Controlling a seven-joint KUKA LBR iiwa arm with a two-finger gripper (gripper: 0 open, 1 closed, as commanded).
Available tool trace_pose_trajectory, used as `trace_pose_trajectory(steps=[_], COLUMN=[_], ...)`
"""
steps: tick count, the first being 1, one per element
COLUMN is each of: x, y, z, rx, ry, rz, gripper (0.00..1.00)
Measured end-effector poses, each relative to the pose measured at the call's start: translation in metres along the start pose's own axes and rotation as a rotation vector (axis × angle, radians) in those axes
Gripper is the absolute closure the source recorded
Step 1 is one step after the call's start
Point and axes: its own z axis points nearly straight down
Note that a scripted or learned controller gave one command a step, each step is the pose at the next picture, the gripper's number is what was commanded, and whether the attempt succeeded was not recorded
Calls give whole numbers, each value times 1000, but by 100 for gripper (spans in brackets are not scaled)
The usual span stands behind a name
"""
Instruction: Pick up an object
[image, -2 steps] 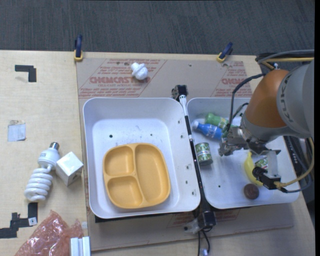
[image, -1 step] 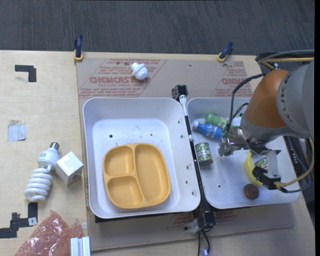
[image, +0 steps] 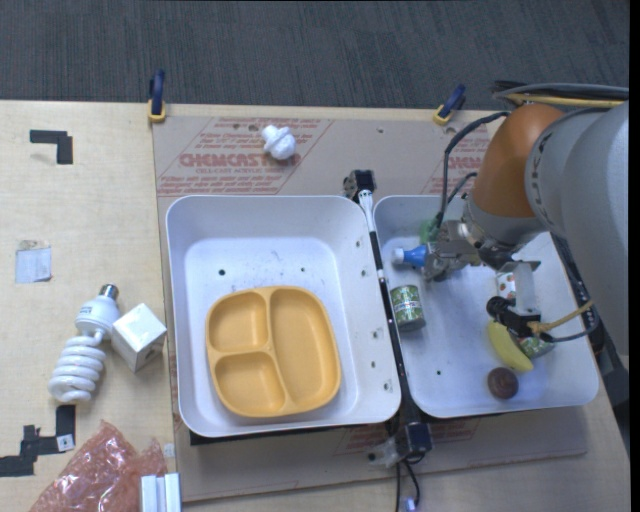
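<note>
We've got the gripper (image: 432, 258) crowding the right bin's (image: 455, 385) left wall, can't tell the jaws' state.

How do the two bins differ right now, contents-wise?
The left bin holds one large item, a yellow divided tray lying flat; the right bin holds several small ones: a green can, a banana, a brown round object.

The arm reaches over the right bin, with its gripper near that bin's upper left; the left bin has no arm over it.

Both are shallow, white and sit side by side.
</note>
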Motion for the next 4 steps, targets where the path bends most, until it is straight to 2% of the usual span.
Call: trace_pose_trajectory(steps=[2, 3, 4], x=[-16, -3, -1], y=[-55, -62, -55], z=[0, 0, 0], rx=[0, 0, -1], ry=[1, 1, 1], rz=[4, 2, 2], gripper=[0, 0, 0])
